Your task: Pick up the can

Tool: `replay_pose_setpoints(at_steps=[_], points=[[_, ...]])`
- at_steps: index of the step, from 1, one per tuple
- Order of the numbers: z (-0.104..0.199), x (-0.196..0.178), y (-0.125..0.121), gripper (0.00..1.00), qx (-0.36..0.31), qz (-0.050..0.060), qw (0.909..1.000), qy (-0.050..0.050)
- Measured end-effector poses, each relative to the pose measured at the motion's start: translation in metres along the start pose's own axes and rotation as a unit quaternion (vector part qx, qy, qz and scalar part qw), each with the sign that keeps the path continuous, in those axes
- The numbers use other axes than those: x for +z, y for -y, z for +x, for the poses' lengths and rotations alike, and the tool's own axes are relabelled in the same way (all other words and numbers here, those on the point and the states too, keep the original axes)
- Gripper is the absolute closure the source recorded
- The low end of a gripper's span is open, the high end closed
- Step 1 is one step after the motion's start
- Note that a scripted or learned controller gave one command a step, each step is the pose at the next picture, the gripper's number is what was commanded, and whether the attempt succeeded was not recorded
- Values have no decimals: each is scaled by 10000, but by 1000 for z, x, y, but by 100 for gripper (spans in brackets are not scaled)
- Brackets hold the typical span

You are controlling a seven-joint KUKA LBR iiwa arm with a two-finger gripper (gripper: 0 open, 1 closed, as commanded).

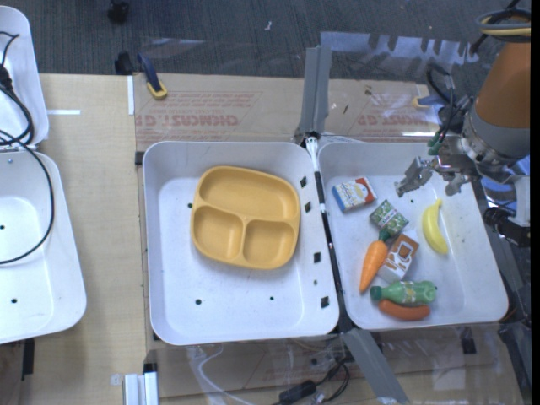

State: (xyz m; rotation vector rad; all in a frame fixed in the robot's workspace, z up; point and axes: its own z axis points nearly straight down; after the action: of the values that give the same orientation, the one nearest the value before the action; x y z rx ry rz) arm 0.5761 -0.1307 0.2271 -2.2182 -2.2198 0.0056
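The can [388, 218] is small with a green and white label. It lies in the right bin [472, 306], between a blue and white carton [353, 194] and an orange and white box [400, 256]. My gripper [434, 180] hangs over the bin's upper right part, up and to the right of the can and just above the banana [434, 227]. Its fingers [413, 178] are spread open with nothing between them. The can is apart from the gripper.
A carrot [372, 264], a green bottle [405, 292] and a red-orange piece [403, 311] lie near the right bin's front. The left bin [169, 310] holds a yellow divided plate [245, 216]. A raised divider [316, 192] separates the bins.
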Motion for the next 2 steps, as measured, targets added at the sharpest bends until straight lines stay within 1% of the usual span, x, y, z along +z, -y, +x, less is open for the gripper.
replay_pose_setpoints(at_steps=[1, 2], points=[[21, 137, 0, 0, 333, -9, 9994, 0], [46, 37, -19, 0, -502, -14, 9987, 3]])
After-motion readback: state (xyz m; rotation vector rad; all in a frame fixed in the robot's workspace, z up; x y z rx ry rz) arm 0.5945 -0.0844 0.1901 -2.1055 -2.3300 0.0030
